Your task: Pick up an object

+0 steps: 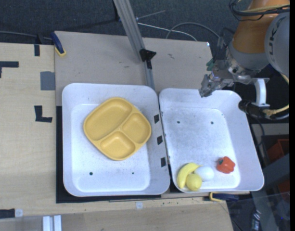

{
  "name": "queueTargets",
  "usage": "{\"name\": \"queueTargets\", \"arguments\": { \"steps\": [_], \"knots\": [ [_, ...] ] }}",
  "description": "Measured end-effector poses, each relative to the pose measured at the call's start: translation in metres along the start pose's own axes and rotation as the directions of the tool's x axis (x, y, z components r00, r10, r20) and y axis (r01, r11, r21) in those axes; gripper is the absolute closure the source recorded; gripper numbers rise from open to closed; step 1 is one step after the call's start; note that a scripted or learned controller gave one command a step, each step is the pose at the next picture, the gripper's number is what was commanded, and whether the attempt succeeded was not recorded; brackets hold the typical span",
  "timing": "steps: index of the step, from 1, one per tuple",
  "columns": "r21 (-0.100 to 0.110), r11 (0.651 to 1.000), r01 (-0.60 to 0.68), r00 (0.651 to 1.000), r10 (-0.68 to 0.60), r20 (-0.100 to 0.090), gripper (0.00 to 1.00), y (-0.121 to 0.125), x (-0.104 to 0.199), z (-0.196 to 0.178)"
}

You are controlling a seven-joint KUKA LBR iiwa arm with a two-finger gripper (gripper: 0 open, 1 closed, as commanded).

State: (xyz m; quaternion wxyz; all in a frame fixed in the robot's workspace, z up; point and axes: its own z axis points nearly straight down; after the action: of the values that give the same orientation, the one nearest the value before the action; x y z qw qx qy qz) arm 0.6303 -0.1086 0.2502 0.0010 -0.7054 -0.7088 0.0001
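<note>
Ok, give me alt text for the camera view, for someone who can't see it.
The gripper hangs over the far rim of the right bin, away from the banana, white egg and red pepper clustered in that bin's near corner. The left bin holds a yellow divided plate.

Two white bins [159, 129] side by side, yellow divided plate [117, 128] in left bin

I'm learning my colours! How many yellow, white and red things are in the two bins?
Yellow: 3, the divided plastic plate, the curved banana and the round lemon
White: 1, the small egg-shaped thing
Red: 1, the small pepper-like thing
Total: 5
</note>
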Motion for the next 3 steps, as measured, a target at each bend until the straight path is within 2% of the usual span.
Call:
{"name": "queueTargets", "arguments": {
  "steps": [1, 2, 3],
  "knots": [
    [0.0, 1.0, 0.002, 1.0, -0.002, -0.001, 1.0, -0.018, 0.049, -0.004],
    [0.001, 1.0, 0.001, 1.0, -0.001, -0.001, 1.0, -0.046, 0.095, -0.008],
    [0.003, 1.0, 0.002, 1.0, -0.002, 0.0, 1.0, -0.071, 0.149, 0.009]
  ]
}}
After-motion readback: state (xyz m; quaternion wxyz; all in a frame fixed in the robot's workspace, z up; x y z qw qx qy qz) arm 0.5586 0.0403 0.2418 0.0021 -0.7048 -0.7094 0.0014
